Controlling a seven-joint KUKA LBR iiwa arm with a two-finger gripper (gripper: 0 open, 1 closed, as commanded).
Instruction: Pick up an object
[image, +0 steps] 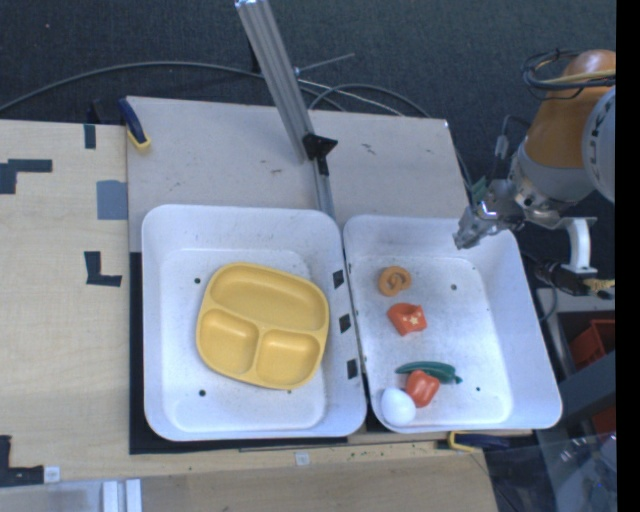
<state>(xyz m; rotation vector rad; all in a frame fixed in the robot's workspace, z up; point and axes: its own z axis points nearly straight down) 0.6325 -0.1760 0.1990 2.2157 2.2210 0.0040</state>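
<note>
1. White bins sat side by side on the desk; the left bin held a yellow divided plate, and no writing or label could be read on anything.
2. The right bin held a brown ring-shaped piece, a red chunk, a red pepper with a green stem lying lengthwise across the bin, and a white egg at the near left corner.
3. The jaws hung over the right bin's far right corner with nothing visible in them; how far open they were could not be told.
</note>
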